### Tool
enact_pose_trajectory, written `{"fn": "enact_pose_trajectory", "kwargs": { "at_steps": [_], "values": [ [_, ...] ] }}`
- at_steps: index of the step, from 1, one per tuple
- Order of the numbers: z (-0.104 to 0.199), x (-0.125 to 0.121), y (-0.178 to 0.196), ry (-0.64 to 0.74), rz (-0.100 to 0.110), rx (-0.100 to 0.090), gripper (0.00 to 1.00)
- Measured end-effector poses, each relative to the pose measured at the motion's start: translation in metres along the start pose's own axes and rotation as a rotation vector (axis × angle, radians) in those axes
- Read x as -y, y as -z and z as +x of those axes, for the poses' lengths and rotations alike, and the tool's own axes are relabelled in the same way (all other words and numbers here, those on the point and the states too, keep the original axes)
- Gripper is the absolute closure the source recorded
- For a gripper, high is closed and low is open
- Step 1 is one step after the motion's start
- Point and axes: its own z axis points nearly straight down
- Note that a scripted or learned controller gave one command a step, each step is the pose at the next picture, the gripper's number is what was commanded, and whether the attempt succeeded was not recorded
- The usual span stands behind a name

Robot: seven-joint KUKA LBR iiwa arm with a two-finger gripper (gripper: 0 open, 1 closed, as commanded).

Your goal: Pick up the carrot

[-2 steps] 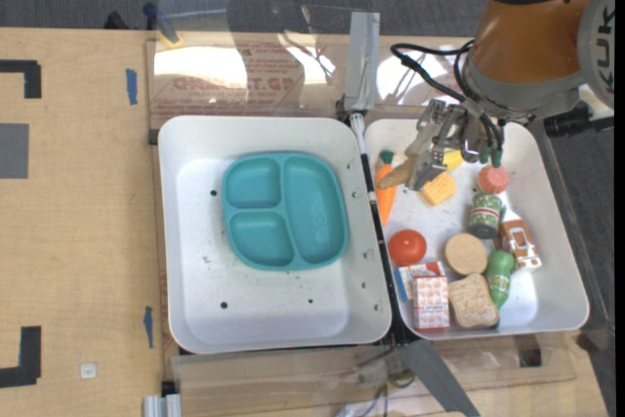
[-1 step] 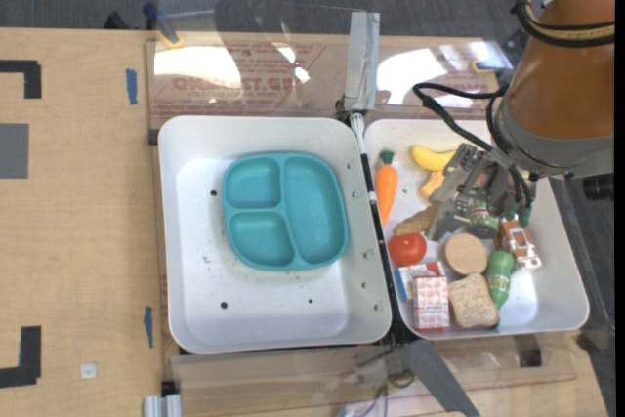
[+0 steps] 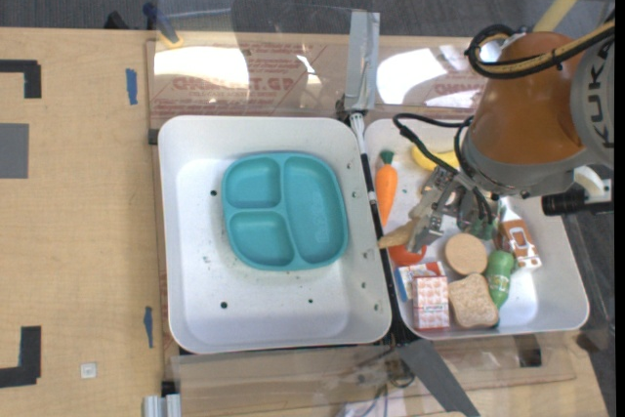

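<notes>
Two white bins side by side; carrot (image 3: 386,190) as landmark, lying along left wall of right bin (image 3: 566,308), green top pointing away. Gripper (image 3: 427,228) just right of carrot, slightly nearer camera, tilted; jaw opening cannot be told, nothing seen held. Teal divided plate (image 3: 285,210) left of carrot, in left bin (image 3: 186,239). Round cracker (image 3: 466,255) and toast slice (image 3: 473,300) right of carrot, nearer camera.

Orange carrot (image 3: 386,190) with green top, teal plate (image 3: 285,210), white bins (image 3: 186,239).
</notes>
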Motion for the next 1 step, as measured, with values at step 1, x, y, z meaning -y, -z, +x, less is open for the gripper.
{"fn": "enact_pose_trajectory", "kwargs": {
  "at_steps": [1],
  "values": [
    [-0.032,0.02,0.0046,-0.588,-0.006,0.011,1.0]
  ]
}}
